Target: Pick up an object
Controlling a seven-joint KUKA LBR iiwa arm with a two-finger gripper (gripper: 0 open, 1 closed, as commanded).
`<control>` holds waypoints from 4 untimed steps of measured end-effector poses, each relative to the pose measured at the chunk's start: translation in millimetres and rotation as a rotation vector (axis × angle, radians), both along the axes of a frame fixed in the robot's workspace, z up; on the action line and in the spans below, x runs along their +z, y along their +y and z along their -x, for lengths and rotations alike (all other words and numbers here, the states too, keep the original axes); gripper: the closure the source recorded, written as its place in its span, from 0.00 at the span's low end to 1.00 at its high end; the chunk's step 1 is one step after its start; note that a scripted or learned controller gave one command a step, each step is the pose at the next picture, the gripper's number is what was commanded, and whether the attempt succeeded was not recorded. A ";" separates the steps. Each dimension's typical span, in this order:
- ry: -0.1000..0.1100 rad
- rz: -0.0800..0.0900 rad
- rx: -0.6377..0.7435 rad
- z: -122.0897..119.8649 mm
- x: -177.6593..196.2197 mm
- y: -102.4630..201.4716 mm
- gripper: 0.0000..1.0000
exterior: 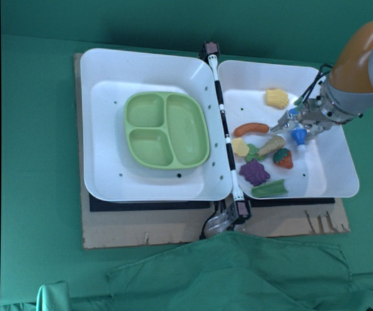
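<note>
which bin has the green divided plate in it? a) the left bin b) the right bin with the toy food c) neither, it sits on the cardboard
a: the green divided plate lies in the left bin, while the toy food such as the purple grapes is in the right bin.

A green three-compartment plate (167, 130) lies in the left white bin (102, 70). Both bins sit on a brown cardboard sheet (141, 232) over green cloth (37, 173). At six o'clock, a rumpled fold of green fabric (238, 274) bunches up.
</note>
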State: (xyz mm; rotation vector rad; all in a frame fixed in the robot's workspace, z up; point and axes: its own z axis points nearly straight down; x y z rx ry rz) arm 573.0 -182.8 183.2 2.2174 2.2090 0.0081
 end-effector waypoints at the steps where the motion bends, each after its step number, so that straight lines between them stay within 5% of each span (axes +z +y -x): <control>1: -0.013 0.005 -0.003 -2.4 16.5 -2.3 1.00; 4: -0.001 0.000 0.002 -10.1 186.4 9.6 1.00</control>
